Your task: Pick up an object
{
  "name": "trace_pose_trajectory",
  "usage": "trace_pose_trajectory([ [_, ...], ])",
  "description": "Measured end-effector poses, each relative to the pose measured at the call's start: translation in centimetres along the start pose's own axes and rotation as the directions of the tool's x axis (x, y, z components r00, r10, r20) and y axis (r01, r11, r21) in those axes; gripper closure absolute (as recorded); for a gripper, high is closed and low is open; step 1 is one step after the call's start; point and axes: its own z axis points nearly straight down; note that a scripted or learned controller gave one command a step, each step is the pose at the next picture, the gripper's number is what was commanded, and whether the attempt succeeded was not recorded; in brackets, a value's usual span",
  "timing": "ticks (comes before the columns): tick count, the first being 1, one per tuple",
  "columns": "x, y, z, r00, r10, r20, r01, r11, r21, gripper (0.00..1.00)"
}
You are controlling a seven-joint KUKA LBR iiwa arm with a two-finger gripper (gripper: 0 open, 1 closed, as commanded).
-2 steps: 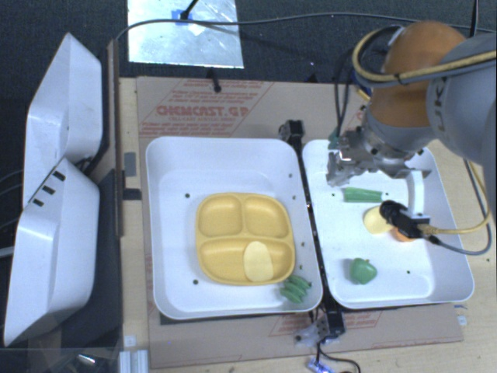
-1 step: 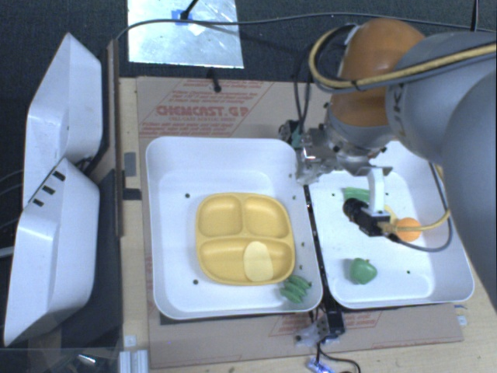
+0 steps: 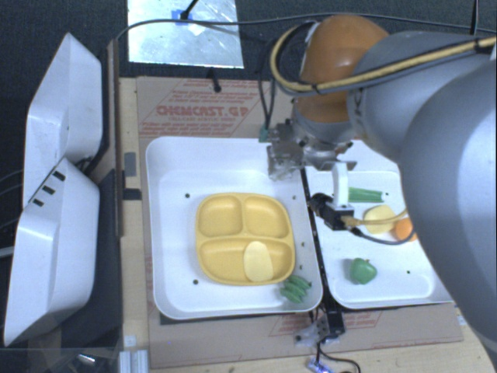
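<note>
My gripper [image 3: 284, 162] hangs over the back right corner of the left bin [image 3: 172, 208], close to the divider between the two bins. Nothing shows between it and the bin floor. In the left bin a yellow divided plate [image 3: 213, 243] holds a pale yellow oval piece [image 3: 258, 261] in its front compartment. A green ridged object [image 3: 296, 288] lies at that bin's front right corner. The right bin [image 3: 404, 286] holds a green stick [image 3: 365, 196], a pale yellow round fruit [image 3: 379, 219], an orange ball [image 3: 403, 229] and a green pepper [image 3: 362, 270].
The large grey arm with its orange band [image 3: 342, 61] covers the right bin's back and right side. A cardboard sheet [image 3: 198, 111] lies under the bins. White equipment [image 3: 58, 185] stands to the left of the bench.
</note>
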Motion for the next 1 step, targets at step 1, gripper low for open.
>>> trace_pose_trajectory([
  [1,-0.21,0.03,-0.06,1.000,0.003,0.001,-0.003,1.000,-0.001,0.00],
])
